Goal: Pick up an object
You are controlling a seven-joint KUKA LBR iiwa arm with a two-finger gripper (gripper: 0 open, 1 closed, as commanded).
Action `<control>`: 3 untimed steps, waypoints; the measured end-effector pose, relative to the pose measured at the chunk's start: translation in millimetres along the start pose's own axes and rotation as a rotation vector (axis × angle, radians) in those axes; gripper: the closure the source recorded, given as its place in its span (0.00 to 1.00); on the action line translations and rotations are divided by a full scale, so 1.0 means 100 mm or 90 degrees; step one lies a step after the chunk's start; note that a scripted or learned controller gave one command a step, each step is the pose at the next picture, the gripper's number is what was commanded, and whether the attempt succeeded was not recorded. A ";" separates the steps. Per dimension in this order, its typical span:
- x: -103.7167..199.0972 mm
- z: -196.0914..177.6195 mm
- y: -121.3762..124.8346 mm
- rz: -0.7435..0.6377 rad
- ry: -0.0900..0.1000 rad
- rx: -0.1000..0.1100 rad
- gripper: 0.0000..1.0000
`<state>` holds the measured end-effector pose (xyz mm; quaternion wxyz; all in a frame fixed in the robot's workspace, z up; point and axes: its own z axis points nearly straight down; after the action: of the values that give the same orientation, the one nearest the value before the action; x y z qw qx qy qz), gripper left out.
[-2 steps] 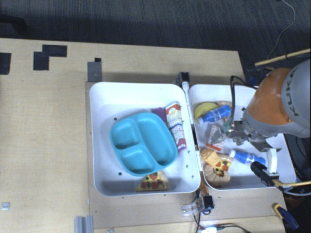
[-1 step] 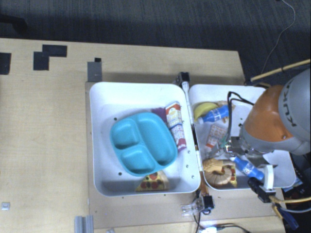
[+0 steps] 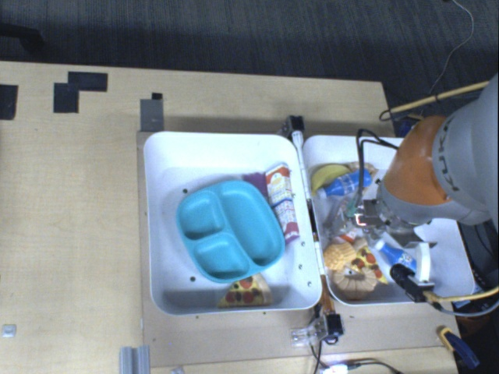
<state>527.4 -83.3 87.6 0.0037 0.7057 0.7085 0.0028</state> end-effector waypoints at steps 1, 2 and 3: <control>0.00 -0.12 0.02 -0.002 -0.001 -0.003 1.00; 0.00 -0.12 0.02 -0.002 0.000 -0.003 0.00; 0.00 -0.01 -0.36 0.001 -0.001 -0.004 0.00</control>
<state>491.0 -83.1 88.1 0.0061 0.7062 0.7080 0.0044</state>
